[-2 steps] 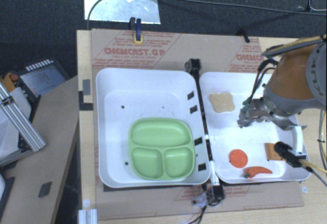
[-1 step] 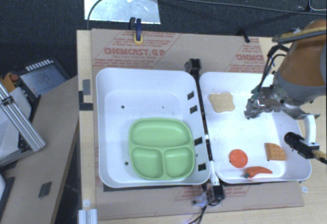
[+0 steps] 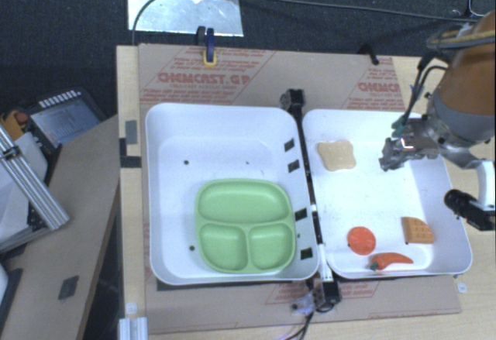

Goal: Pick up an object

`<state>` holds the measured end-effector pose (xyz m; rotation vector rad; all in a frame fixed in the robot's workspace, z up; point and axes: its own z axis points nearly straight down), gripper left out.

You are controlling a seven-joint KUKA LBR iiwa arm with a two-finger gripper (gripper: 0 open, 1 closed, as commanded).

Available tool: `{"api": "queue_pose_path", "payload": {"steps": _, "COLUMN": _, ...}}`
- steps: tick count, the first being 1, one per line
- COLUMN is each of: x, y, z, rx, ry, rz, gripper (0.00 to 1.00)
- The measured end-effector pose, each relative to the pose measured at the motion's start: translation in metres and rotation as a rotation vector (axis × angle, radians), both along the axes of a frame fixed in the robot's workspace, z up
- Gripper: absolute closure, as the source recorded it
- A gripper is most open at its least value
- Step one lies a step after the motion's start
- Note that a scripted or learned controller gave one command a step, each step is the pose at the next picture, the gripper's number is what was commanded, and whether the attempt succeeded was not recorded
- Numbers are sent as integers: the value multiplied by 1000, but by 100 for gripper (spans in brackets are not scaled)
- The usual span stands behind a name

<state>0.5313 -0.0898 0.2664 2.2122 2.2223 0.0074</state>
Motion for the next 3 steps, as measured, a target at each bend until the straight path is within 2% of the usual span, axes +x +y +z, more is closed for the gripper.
{"api": "queue_pose_path", "payload": {"steps": 2, "x": 34, "y": 91, "z": -31, "rx": 2, "ry": 6, "rz": 4, "gripper": 100}}
{"api": "queue_pose_path", "payload": {"steps": 3, "x": 57, "y": 143, "z": -24, "rx": 3, "ry": 3, "rz": 6, "gripper": 100}}
